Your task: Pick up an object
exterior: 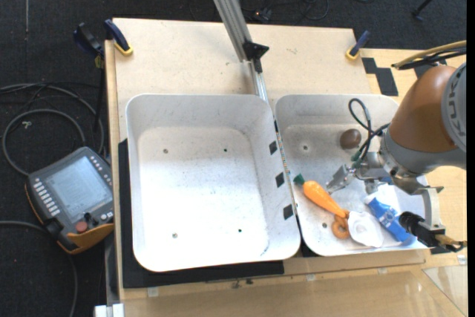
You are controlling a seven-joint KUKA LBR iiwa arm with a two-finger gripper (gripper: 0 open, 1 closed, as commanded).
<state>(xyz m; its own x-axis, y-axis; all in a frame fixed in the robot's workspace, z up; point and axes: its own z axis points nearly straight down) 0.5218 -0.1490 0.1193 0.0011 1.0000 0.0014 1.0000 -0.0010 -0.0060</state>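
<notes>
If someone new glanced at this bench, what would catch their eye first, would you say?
Probably the grey arm with its orange band, reaching from the right over the right bin. Its gripper hangs just above an orange carrot-like toy, beside a blue object and a small brown ball.

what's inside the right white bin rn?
Right white bin holds an orange carrot-shaped toy, a small brown ball, a blue tube, a white disc-like piece. The gripper hangs above them. The arm covers the bin's right side.

Matt white plastic bins [200, 182] sit on a pale wooden bench [193, 56]; the arm's orange band [423, 111] looks glossy.
</notes>
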